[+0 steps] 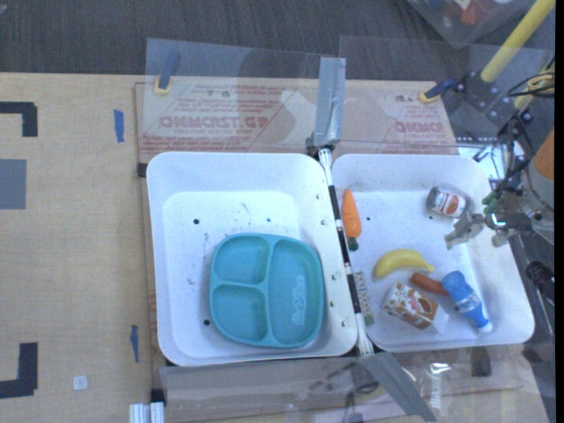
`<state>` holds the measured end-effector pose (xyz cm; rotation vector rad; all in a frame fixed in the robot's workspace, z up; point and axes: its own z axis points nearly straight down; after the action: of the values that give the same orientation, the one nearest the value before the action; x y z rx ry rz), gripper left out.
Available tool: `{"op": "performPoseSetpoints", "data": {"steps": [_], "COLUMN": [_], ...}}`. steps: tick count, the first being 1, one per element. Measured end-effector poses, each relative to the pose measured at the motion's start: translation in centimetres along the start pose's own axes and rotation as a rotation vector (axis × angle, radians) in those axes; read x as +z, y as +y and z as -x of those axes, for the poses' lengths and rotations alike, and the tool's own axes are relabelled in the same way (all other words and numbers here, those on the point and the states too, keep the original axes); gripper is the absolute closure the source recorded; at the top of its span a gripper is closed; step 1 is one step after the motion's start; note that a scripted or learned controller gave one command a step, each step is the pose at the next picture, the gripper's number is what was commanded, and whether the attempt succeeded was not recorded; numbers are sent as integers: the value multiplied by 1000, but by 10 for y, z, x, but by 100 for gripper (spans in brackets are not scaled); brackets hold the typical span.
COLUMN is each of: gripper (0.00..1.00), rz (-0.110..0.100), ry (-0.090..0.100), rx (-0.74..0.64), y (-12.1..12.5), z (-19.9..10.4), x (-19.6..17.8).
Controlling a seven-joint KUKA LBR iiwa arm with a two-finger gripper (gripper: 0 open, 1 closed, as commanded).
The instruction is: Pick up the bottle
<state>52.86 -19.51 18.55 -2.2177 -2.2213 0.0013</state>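
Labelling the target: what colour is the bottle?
Blue, seen in the camera view: the bottle in the right bin.

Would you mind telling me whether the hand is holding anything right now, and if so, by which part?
Nothing is held. The hand sits over the right bin, between the can and the blue bottle, which lies untouched on the bin floor.

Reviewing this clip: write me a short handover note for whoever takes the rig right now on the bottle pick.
Gripper: over the right bin's right side, between the can and the blue bottle; nothing seen in it.
Bottle: lying in the right bin's near right corner, beside the carton and banana.
Left bin: holds the teal tray.
Done: nothing yet; bottle not lifted.
Left: move toward the bottle, grasp, lift.
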Motion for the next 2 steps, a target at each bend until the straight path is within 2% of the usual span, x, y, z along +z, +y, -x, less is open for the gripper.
{"op": "performPoseSetpoints", "data": {"steps": [1,2], "gripper": [0,100], "rz": [7,13], "ry": [4,-1], "rx": [-48,-44], "y": [-47,-46], "z": [24,27], "x": [78,67]}}
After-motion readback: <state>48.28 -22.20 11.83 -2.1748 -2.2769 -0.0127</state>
